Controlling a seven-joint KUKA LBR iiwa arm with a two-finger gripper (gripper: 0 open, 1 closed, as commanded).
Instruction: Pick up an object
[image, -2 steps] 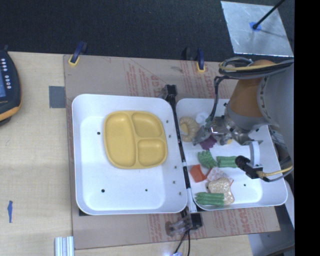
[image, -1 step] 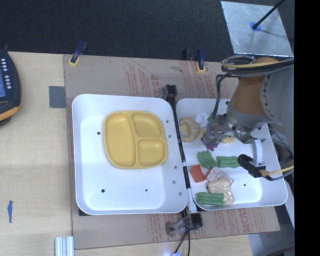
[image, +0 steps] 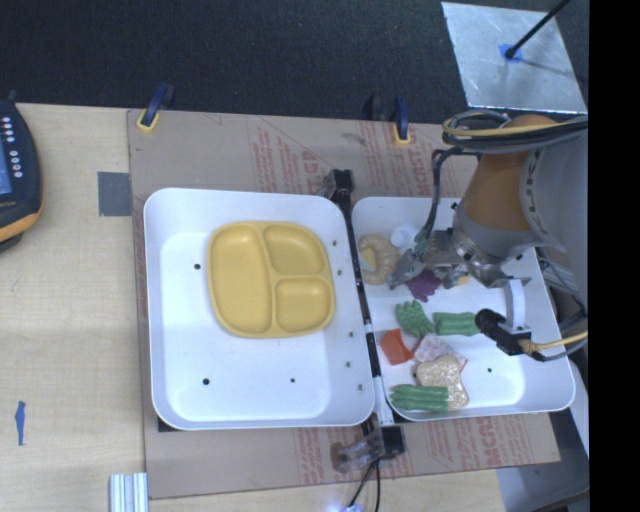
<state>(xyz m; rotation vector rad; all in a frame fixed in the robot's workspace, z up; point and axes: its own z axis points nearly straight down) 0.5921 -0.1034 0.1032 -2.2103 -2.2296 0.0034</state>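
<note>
Fingers of my gripper (image: 420, 268) hang low in the right bin (image: 540, 395), over a purple toy (image: 424, 288) (spread or closed, I cannot tell).

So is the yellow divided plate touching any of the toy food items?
Apart. The camera view shows the yellow plate lying alone in the left bin, while the toy food sits in the right bin, the bin walls between them.

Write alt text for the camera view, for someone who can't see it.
A grey robot arm with an orange band reaches from the right, its gripper low over small toy foods in the right white bin. The left white bin holds a yellow divided tray.
</note>
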